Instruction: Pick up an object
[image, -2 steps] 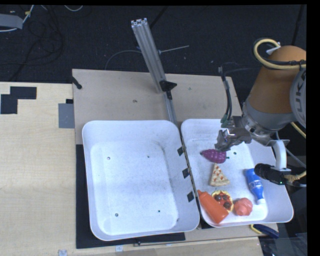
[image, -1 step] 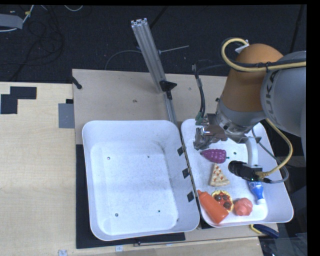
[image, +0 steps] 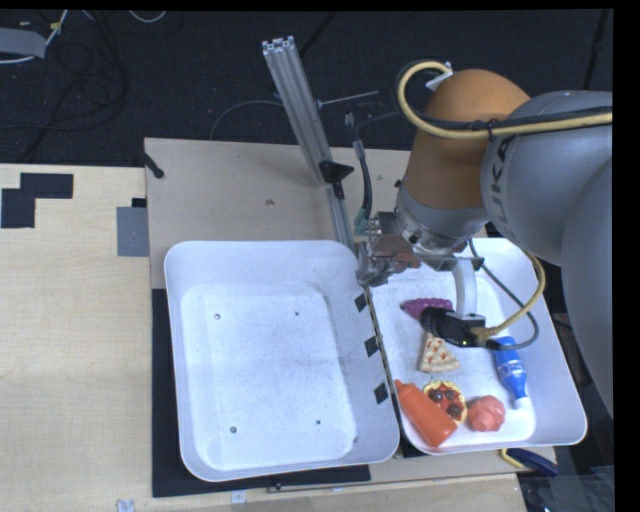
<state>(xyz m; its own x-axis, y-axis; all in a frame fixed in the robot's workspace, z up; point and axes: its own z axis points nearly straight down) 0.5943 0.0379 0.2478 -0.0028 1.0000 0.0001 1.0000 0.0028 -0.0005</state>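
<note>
Camera view
Gripper: hung over the upper-left corner of the right bin, beside the wall it shares with the left bin.
Grip state: could not tell; no object seen in it.
Nearest thing: purple toy, near the gripper, down and toward the view's right; long axis roughly across the view.
Others: pizza slice just below it; orange carrot slantwise by the shared wall; blue bottle farther off.
Judgement: the purple toy looked the shortest reach.
</note>
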